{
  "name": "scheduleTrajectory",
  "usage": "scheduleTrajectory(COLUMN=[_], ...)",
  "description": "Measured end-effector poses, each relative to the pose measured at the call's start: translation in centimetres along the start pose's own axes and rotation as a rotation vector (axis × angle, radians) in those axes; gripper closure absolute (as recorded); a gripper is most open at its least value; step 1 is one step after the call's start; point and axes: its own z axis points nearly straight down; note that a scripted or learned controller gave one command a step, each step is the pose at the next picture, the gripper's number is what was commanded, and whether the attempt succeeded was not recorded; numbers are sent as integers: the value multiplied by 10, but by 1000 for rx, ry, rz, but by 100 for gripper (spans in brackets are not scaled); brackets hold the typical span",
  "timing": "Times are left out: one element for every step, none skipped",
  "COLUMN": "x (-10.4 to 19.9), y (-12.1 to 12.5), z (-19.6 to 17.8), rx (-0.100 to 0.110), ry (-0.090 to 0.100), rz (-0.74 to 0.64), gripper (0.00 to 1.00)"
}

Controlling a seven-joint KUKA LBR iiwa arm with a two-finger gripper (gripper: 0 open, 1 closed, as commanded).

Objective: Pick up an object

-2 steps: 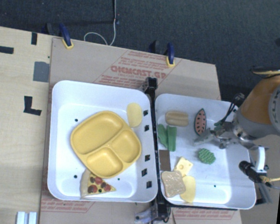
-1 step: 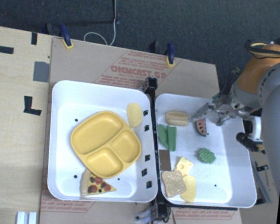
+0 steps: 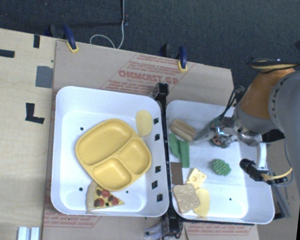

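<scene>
In the right bin [image 3: 258, 209], toward its far side, you have the gripper [image 3: 221, 137] low over the white floor, just beside the roll [image 3: 183, 130] and apart from it. Nothing shows in its grasp, and whether it is set wide or narrow you cannot tell from this slanted view; something small and reddish sits under it, too blurred to name. Judge this as the approach step, with no pick made yet. The roll is the nearest candidate. The green strip [image 3: 180, 150] lies against the roll's near side and the green lump [image 3: 221, 167] lies alone mid-bin. The cheese [image 3: 196, 177] and toast [image 3: 185, 198] crowd together at the near edge. The next move likely calls for centring over one item and closing squarely; the lump, with bare floor around it, looks the easier choice. The left bin [image 3: 64, 133] holds a yellow plate [image 3: 114, 153] and a pizza slice [image 3: 102, 197]. Both bins rest on cardboard [image 3: 139, 72] clipped to the pale wood bench [image 3: 6, 142], with dark carpet [image 3: 205, 20] and a cable [image 3: 121, 10] beyond.
</scene>
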Motion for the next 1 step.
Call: scheduleTrajectory(x=[-33], y=[53], z=[0], rx=[-4], ry=[0], rz=[-1], gripper=[0])
